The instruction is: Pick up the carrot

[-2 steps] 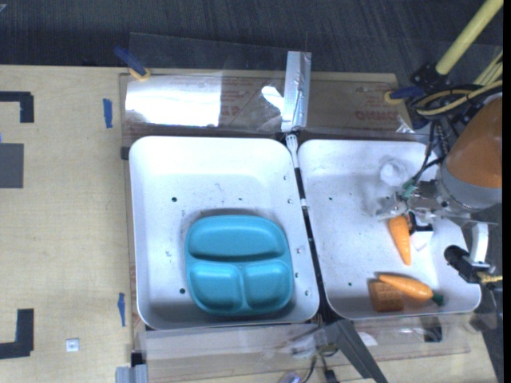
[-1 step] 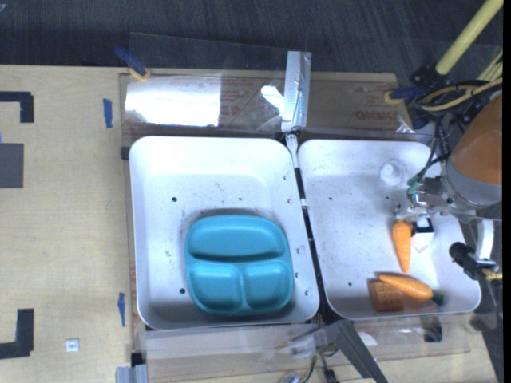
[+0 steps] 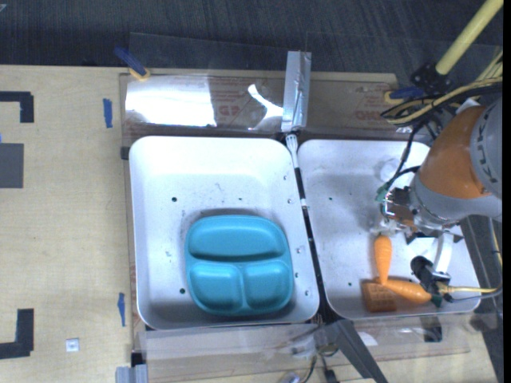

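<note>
An orange carrot (image 3: 382,257) lies lengthwise in the right bin (image 3: 339,194), near its front right part. A second orange piece (image 3: 393,294) lies across the bin floor just in front of it, touching its lower end. My gripper (image 3: 396,219) hangs from the grey arm with the orange band, right above the far tip of the upright carrot. The wrist hides the gripper's tips.
A blue divided tray (image 3: 239,264) fills the front half of the left bin (image 3: 160,174). The divider wall (image 3: 302,206) between the bins runs close to the carrot's left. Cables hang at the back right.
</note>
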Controlling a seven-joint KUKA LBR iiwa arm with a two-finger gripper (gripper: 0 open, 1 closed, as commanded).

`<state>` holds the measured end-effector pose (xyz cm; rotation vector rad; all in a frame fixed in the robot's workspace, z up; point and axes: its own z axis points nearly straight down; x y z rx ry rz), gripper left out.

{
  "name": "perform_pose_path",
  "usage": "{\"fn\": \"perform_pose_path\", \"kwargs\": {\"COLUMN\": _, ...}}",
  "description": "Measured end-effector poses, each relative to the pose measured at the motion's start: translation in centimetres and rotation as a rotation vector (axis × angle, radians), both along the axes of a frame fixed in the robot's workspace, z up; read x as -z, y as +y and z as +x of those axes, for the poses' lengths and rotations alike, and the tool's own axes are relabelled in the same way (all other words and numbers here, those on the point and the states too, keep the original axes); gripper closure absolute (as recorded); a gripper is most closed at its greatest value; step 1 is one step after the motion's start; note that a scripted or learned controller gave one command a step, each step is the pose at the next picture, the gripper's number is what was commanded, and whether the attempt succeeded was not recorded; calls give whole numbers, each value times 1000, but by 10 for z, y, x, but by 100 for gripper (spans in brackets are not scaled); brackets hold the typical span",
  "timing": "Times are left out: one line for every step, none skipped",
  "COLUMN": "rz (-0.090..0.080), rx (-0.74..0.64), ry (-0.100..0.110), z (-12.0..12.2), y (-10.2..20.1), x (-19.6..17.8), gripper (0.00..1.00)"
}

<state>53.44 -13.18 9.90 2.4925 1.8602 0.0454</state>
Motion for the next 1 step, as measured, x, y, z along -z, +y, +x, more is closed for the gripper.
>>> {"fn": "perform_pose_path", "kwargs": {"rz": 13, "rx": 216, "ry": 40, "z": 3, "y": 63, "x": -85, "gripper": 100}}
